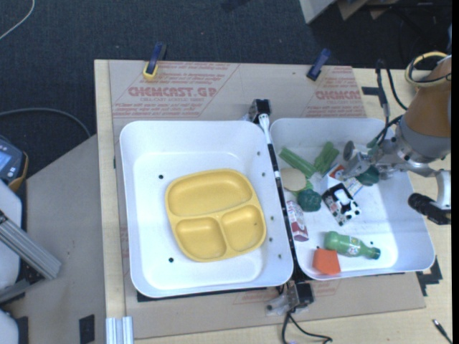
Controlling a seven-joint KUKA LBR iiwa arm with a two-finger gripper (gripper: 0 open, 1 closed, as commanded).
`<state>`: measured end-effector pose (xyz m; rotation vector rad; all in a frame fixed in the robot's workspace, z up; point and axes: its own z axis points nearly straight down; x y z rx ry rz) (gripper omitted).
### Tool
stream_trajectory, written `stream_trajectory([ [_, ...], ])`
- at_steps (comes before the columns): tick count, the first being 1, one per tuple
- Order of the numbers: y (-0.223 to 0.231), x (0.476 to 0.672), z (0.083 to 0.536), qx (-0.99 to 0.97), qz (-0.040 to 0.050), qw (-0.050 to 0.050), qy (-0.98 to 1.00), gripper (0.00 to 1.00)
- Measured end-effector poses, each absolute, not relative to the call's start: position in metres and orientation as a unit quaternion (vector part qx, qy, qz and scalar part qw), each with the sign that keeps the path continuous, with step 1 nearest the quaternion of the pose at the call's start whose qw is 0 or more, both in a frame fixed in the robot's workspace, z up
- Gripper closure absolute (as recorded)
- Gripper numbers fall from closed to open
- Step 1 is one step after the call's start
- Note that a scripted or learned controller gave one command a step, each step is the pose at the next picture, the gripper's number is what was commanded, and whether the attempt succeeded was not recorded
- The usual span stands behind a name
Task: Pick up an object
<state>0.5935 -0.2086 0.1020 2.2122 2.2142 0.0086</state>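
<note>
The right bin (409,253) holds several small objects. My gripper (353,169) hangs low over the bin's middle, its arm coming in from the right. Just below and left of the gripper lies a black-and-white object (341,201). A dark teal lump (310,200) sits left of that. Two green sticks (296,161) (326,157) lie toward the bin's back left, and a small teal piece (369,175) sits right beside the gripper. A green bottle (350,245) lies on its side near the front, with an orange block (327,262) at the front left corner.
A red-and-white packet (297,221) lies along the right bin's left wall. The left bin (140,192) holds a yellow divided plate (215,212). A black divider strip (276,185) runs between the bins. Clamps (152,61) (318,64) sit on the board's far edge.
</note>
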Motion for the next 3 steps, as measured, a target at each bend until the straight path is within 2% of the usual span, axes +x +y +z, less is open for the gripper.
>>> stream_trajectory([
  [1,-0.208,0.592,0.109,0.707,0.0019,0.003,0.707,1.0],
  [3,-0.216,0.602,0.198,0.707,0.0013,0.004,0.707,1.0],
])
